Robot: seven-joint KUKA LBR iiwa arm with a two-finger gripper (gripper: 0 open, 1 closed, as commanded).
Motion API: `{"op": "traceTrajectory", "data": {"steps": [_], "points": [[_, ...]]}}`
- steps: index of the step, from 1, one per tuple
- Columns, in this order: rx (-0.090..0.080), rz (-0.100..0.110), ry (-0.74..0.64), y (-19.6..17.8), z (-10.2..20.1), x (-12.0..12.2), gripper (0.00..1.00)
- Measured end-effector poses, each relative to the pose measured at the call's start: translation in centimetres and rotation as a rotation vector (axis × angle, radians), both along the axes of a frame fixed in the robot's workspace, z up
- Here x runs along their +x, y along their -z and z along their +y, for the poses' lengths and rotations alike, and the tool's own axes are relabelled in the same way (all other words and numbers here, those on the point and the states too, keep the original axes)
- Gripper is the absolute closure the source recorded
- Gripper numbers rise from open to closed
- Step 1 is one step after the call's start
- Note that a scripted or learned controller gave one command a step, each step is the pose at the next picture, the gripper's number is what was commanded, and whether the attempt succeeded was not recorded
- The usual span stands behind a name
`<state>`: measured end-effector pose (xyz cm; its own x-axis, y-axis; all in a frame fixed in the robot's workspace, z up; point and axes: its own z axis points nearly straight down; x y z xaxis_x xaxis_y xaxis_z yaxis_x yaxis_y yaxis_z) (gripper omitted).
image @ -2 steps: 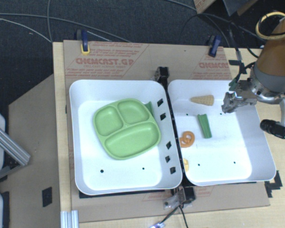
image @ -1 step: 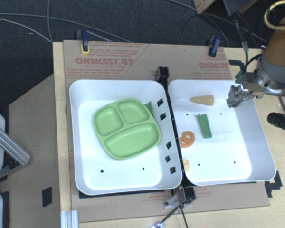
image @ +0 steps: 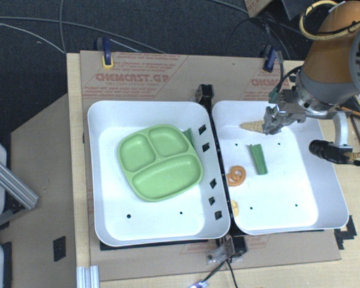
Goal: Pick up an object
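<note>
Tool point(image: 275, 123) over right bin point(image: 324, 203), grip state unclear; bench point(image: 138, 77) on dark carpet point(image: 36, 41).

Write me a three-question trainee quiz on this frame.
1. True or false: the green plate lies in the right bin.
2. Which lies nearest the gripper? A) orange ring B) tan cone C) green stick
3. Fill in: the ring lies close to the right bin's ____ wall.

Key: 1 false, it lies in the left bin; 2 B; 3 left.
</note>
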<state>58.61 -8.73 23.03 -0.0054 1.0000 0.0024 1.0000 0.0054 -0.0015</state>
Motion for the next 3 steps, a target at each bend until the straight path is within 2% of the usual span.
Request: {"op": "traceTrajectory", "data": {"steps": [1,2,3], "points": [[-0.001,-0.003,-0.001,0.8,5.2,2.0,1.0],[0.0,-0.004,-0.001,-0.3,11.0,2.8,1.0],[-0.001,-0.002,0.0,0.9,15.8,3.1,1.0]]}}
